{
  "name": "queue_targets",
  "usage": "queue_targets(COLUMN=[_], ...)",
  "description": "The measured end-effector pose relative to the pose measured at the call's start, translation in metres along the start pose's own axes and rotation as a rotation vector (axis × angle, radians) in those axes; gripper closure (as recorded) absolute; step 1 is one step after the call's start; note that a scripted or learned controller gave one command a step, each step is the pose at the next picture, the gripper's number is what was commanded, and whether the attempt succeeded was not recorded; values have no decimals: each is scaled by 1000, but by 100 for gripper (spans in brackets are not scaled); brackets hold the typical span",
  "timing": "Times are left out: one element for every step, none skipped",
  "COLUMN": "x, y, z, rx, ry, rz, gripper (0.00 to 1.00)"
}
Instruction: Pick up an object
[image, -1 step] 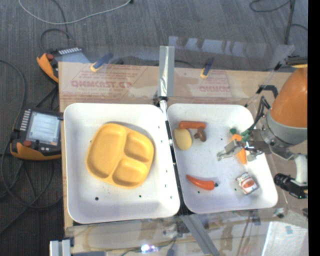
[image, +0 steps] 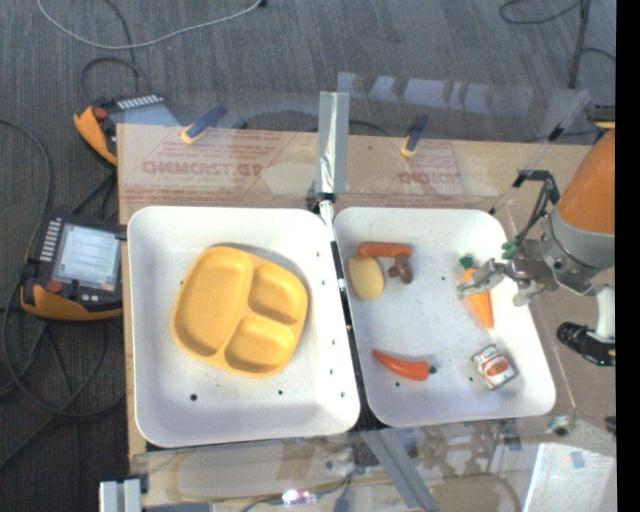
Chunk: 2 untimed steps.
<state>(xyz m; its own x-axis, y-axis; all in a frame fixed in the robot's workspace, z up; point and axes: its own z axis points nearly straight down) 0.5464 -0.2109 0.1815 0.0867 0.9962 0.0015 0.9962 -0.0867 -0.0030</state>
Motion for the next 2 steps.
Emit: queue_targets(x=[4,4], y=[25,24], z=[86,79], rx=[-4,-1], ry=[6,6], rz=[74,73], gripper=[0,100])
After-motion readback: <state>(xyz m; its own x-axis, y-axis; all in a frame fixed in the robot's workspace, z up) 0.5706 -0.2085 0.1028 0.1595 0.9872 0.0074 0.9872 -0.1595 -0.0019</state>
